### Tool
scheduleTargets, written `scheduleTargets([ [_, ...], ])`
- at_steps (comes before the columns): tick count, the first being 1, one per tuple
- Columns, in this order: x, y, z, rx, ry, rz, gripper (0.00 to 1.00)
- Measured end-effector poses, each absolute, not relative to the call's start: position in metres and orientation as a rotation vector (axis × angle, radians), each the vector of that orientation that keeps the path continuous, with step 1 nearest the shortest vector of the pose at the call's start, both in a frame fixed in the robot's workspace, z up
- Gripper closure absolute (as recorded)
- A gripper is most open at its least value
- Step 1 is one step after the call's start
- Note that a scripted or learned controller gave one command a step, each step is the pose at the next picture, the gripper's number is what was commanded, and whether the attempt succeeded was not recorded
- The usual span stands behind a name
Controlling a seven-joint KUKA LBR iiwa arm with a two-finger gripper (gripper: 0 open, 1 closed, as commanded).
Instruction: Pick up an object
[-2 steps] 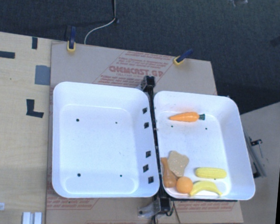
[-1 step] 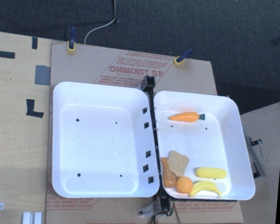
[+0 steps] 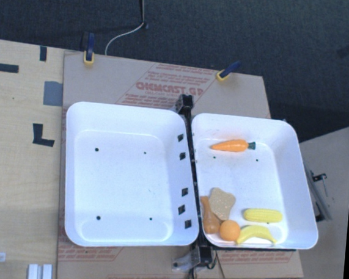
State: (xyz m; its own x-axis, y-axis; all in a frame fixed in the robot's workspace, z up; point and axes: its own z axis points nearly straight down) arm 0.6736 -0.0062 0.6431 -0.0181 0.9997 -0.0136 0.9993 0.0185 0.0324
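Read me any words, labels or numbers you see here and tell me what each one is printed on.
"CHEMCAST GP": red print on the brown cardboard sheet under the two white bins, above the left bin.
Smaller red print beside it and along the cardboard's lower edge: too blurred to read.

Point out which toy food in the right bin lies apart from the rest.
The carrot. It lies alone near the bin's far end, while the bread slice, orange, corn cob and banana cluster at the near end.

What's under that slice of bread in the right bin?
The slice of bread lies across the top of a brown, sausage-like item, whose lower part sticks out toward the orange ball. The covered upper part, and anything else beneath, is hidden.
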Motion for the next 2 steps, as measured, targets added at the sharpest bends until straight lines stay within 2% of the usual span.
scheduleTargets([
  [1,0.668,0.061,0.527,2.222,2.236,-0.016,1.0],
  [2,0.668,0.121,0.534,2.215,2.23,-0.001,1.0],
])
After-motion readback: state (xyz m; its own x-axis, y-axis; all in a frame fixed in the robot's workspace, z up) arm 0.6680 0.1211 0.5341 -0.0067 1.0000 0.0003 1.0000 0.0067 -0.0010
